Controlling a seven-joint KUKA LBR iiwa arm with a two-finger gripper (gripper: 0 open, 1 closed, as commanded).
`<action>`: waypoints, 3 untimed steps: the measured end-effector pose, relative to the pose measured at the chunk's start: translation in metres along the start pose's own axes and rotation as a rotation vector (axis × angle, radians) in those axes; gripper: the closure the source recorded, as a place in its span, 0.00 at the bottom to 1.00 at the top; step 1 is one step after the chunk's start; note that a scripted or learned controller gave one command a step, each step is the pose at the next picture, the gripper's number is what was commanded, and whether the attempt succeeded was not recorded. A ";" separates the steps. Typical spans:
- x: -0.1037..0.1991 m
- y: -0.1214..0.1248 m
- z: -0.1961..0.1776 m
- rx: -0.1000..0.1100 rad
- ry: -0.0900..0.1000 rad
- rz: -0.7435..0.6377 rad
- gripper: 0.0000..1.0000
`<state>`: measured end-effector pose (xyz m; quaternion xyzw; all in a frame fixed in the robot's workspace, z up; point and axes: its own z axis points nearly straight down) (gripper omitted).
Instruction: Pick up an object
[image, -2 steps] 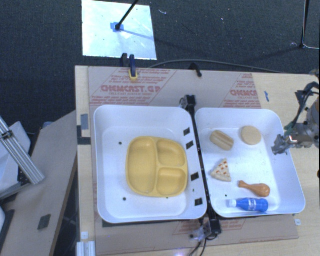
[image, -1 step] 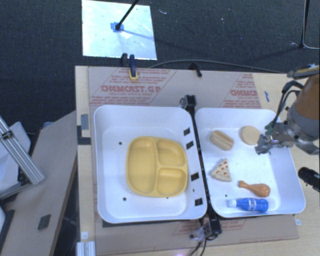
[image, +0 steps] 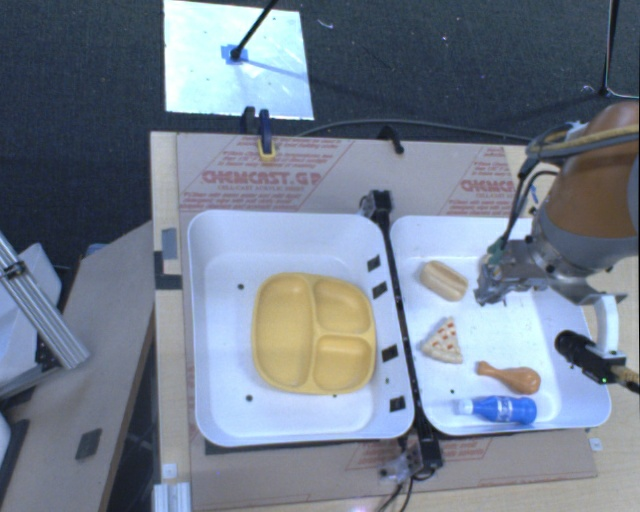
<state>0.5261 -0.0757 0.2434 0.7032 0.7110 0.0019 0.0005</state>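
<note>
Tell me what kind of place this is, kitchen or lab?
Likely a robotics lab test bench, not a kitchen: a robot arm reaches over two white bins, the food is toy-like, such as a pizza slice and drumstick, and the bins sit on a clamped board.

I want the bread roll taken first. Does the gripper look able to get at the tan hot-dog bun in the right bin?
Probably yes. The gripper hangs just right of the tan hot-dog bun in the right white bin, and nothing lies between them; the pizza slice lies apart, nearer the camera.
</note>
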 end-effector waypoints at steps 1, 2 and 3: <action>0.061 0.003 -0.004 0.001 0.001 0.000 1.00; 0.104 0.012 -0.001 0.001 0.000 0.002 1.00; 0.159 0.012 -0.004 0.001 0.001 0.001 1.00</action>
